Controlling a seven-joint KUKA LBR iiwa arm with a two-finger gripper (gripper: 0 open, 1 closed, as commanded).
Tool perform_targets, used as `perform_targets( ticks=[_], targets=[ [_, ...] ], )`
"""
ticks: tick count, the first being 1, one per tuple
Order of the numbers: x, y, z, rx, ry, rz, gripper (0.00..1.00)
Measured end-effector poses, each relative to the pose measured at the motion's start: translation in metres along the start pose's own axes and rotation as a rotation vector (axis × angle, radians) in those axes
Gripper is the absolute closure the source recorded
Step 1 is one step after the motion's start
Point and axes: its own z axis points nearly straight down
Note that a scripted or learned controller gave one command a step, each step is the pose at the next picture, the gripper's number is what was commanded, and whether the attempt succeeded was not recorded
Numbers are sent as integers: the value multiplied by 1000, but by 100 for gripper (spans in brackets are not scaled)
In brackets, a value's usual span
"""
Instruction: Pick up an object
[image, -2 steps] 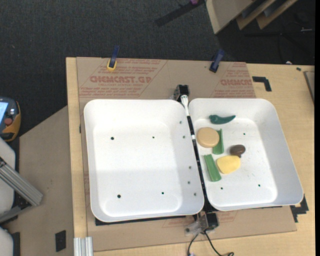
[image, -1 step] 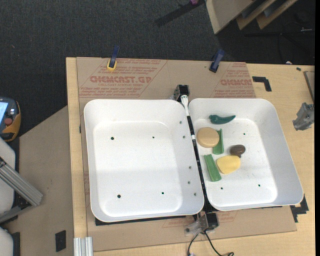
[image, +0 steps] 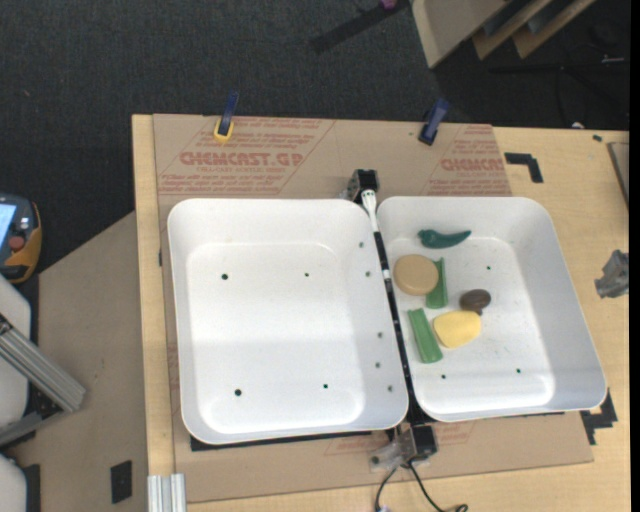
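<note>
The right bin (image: 556, 300) holds several small objects in its left half. A dark teal curved piece (image: 443, 238) lies nearest the back. In front of it a tan round disc (image: 415, 273) rests against a green stick (image: 438, 290). A small brown oval (image: 475, 299) sits to their right. A yellow lump (image: 457, 328) lies nearer the front, touching a green bar (image: 424, 336) beside the bin's left wall.
The left bin (image: 270, 320) sits flush against the right one on a brown cardboard sheet (image: 250, 155). Two clamps (image: 226, 118) (image: 434, 122) hold the sheet's far edge. A small grey shape (image: 613, 275) lies at the right, outside the bins.
</note>
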Motion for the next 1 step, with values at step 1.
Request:
perform_targets(
  ticks=[1],
  targets=[
    [-9, 32, -160, -29, -12, -8, 100]
  ],
)
